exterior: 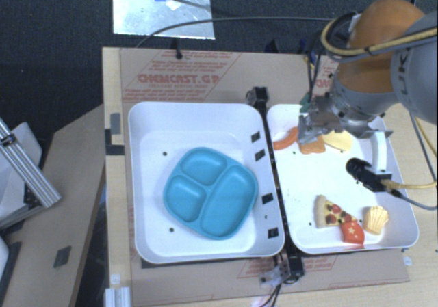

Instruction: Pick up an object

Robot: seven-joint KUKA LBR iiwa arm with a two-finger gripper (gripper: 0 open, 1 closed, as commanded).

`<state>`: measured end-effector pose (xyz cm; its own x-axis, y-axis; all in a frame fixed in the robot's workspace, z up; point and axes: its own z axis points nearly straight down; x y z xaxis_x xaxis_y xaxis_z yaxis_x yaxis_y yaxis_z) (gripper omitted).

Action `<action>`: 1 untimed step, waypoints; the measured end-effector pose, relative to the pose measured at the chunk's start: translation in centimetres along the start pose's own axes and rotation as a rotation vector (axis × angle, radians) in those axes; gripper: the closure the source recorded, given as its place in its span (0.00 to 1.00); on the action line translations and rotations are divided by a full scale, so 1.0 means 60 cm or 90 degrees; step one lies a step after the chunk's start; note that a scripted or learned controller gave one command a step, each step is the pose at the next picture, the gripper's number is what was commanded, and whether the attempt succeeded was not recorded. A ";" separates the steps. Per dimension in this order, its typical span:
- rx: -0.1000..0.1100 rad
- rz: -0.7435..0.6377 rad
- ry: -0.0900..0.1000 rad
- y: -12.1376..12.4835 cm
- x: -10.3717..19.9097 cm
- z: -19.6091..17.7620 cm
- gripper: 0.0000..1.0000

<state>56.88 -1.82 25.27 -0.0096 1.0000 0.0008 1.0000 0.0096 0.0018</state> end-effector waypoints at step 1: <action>0.001 0.000 0.000 0.008 0.082 0.027 1.00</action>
<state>57.28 3.08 23.66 -0.0100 0.9999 0.0014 1.0000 0.0100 0.0002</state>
